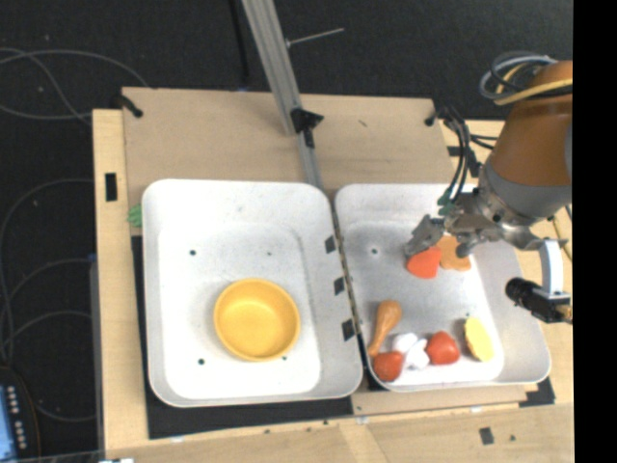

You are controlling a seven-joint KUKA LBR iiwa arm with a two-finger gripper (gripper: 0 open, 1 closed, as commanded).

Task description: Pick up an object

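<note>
Closest to the lens, along the near wall of the right bin [521, 369], there's a little huddle of toy food: a red tomato-looking piece [388, 365], a lumpy white thing [412, 349], another red round one [443, 349] and a yellow lemon-ish wedge [478, 340], all smooth glossy plastic. A tan drumstick [384, 324] lies just above the first red piece, touching it or nearly so, long axis running from near-left up to far-right, fat end pointing away from the camera.

Further back in the same bin, the gripper [446, 237] hangs over two orange bits: a redder rounded one [422, 263] and a paler orange one [455, 258] right beside it, touching. The two fingers [425, 231] are spread fairly wide, tips just over the tops of those pieces, and I can't see anything actually pinched between them. The arm [528, 157] is grey with the orange band, coming in from the right.

The left bin [174, 220] holds a round yellow bowl [256, 318], shallow, matte, sitting upright toward the near side. Both bins are white with speckled floors and rounded corners, sitting on a tan bench [212, 133].
</note>
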